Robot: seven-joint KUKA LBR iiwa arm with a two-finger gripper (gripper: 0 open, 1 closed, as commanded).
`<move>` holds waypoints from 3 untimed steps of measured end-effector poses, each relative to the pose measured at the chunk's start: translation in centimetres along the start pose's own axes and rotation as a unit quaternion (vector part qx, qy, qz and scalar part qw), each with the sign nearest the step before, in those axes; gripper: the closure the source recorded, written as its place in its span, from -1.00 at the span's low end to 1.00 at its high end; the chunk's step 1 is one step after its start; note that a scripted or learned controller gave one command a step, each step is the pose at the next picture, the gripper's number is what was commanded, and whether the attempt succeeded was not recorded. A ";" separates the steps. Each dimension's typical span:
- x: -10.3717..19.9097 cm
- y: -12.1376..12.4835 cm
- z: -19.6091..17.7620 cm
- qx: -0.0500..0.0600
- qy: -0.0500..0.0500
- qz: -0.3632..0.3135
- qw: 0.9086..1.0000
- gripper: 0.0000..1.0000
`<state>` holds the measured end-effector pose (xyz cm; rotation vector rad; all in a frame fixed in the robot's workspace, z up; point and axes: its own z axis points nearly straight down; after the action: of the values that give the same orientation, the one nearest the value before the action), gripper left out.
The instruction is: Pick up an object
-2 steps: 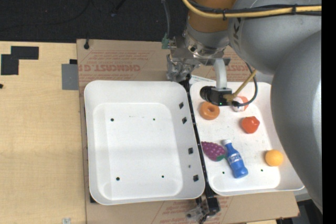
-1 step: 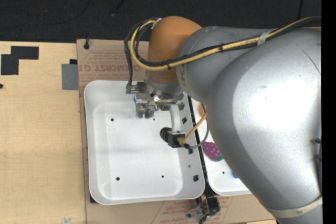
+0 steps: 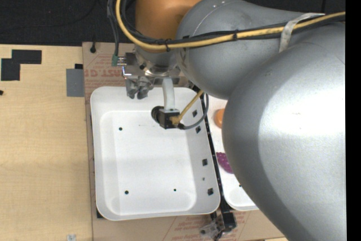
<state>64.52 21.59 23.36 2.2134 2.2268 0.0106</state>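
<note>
The likeliest things to pick lie in the right bin point(image 3: 236, 198), almost wholly covered by the arm point(image 3: 271, 121): a rounded orange object point(image 3: 218, 117) near the bin's far end and a purple object point(image 3: 225, 162) nearer the middle, both close to the wall shared with the left bin point(image 3: 96, 149). So little of either shows that this is only a guess, but the orange one looks smooth and firm, perhaps apt to roll or slip, and is best taken across its widest part. The purple one looks small and light, and its bumpy edge may give better purchase. The end effector point(image 3: 137, 91) hangs over the far rim of the left bin, well apart from both objects, and I cannot tell whether it is wide or narrow. The left bin's floor shows white with a few dark dots. The bins sit on brown card over a pale wooden surface point(image 3: 39, 138), and the shared wall leaves little room for an approach from that side.
</note>
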 end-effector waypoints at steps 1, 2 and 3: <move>2.7 -0.1 0.4 0.004 -0.002 0.003 1.000 1.00; 2.7 -0.5 13.5 0.009 -0.004 0.001 1.000 1.00; 2.6 -6.0 14.8 0.008 -0.003 0.004 1.000 1.00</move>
<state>58.55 24.20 8.56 2.2279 2.2230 -0.0150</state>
